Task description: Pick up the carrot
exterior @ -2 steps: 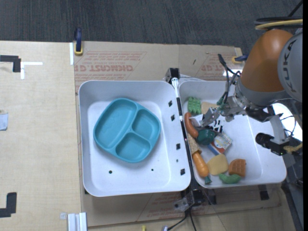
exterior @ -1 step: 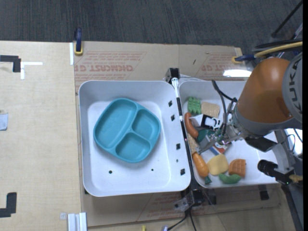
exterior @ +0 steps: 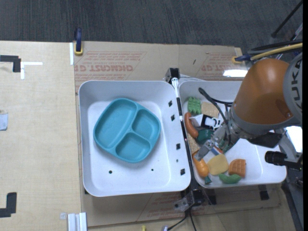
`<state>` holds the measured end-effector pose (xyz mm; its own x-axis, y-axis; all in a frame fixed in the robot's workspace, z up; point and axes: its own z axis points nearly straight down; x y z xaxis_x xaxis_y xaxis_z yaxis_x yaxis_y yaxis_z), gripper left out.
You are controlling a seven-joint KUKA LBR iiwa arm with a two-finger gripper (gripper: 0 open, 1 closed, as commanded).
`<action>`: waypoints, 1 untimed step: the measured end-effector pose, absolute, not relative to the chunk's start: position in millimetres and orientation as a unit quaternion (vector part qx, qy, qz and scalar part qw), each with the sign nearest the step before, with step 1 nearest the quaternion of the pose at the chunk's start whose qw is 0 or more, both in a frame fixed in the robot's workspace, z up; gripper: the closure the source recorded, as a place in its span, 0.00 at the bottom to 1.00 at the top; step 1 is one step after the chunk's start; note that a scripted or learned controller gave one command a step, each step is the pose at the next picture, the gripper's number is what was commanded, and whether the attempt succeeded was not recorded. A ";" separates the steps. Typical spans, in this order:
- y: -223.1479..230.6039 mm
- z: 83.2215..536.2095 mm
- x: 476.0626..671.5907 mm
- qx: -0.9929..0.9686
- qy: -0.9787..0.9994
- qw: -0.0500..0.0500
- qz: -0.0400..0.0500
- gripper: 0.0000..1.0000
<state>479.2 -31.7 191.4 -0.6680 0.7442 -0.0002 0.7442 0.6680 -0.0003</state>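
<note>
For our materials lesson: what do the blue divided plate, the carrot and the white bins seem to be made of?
Blue divided plate: probably moulded plastic, one even colour with a soft sheen and rounded compartment walls.
Carrot: looks like a toy, plastic or rubber, flat orange and smooth; too small to be sure.
White bins: likely thin plastic, with uniform white, glossy rounded rims.

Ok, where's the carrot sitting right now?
In the camera view, the carrot lies in the right bin, near its front-left corner, against the wall shared with the left bin, just left of a yellow piece and below the tool.
</note>
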 end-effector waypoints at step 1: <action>-22.9 191.2 479.6 0.240 0.971 0.000 0.000 0.00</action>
<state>479.6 -22.9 191.2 -0.8851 0.4655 -0.0006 0.4655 0.8851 0.0002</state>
